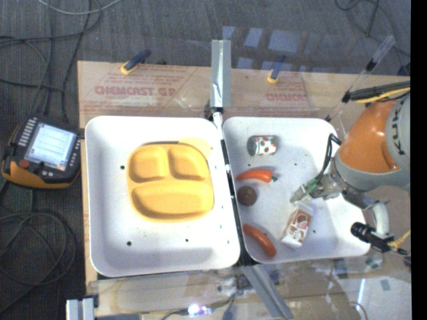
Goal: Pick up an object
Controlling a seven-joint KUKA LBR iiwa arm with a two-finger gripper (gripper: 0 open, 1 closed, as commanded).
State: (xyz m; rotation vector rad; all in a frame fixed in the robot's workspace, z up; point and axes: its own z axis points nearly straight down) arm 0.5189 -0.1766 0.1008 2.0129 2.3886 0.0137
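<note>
The grey arm with an orange band (369, 145) reaches over the right white bin (313, 129), which holds a small carton (297, 226), a can (262, 145), two red-orange sausage-shaped pieces (255, 176) and a brown ball (247, 195). A yellow sectioned tray (171, 181) lies in the left white bin (107, 179).

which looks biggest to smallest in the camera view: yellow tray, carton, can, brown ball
1. yellow tray, by far the largest.
2. carton.
3. can, only a little smaller than the carton; the gap is slim.
4. brown ball, smallest.
</note>
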